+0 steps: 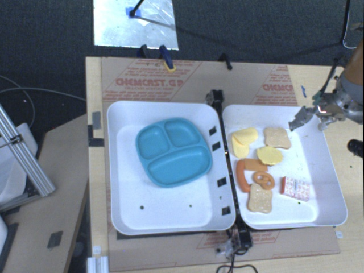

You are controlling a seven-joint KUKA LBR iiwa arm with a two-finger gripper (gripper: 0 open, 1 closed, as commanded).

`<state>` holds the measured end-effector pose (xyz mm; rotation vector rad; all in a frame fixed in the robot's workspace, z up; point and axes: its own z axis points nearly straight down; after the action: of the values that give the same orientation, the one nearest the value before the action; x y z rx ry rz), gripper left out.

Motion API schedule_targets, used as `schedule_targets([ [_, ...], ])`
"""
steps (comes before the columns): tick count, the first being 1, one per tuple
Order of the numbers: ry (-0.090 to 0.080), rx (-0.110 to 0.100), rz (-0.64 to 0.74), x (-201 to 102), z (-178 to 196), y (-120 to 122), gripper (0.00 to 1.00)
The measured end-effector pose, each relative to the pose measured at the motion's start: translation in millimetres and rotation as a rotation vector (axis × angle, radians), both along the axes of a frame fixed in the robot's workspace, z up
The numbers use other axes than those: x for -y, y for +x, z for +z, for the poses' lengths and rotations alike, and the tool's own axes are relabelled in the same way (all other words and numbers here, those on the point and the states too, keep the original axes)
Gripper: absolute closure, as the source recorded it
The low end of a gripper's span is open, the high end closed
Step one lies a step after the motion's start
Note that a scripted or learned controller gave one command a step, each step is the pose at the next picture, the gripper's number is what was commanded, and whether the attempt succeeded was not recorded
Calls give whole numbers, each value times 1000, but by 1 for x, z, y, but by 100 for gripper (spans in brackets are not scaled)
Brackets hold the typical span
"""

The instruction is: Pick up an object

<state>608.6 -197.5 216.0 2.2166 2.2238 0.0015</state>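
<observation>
Gripper [310, 118] is hovering over the upper right corner of the right bin [330, 169], fingers spread apart, nothing sitting between them. Left bin [122, 169] is holding a blue divided plate [173, 151]. Toy foods are lying clustered in the right bin, left of and below the gripper: yellow pieces [243, 141], a toast slice [277, 137], a yellow chip-like piece [269, 155], an orange sausage [245, 172] touching a pretzel [263, 180], another bread slice [260, 199], and a red-white packet [296, 187]. Toast slice is lying nearest the gripper.
</observation>
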Motion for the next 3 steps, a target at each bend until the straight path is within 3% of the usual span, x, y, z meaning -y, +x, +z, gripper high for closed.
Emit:
schedule_targets([
  [1,6,-14,-3,-33,-84,-83,0],
  [2,-1,2,-4,-103,-125,-81,0],
  [3,0,6,-2,-106,-114,-79,100],
])
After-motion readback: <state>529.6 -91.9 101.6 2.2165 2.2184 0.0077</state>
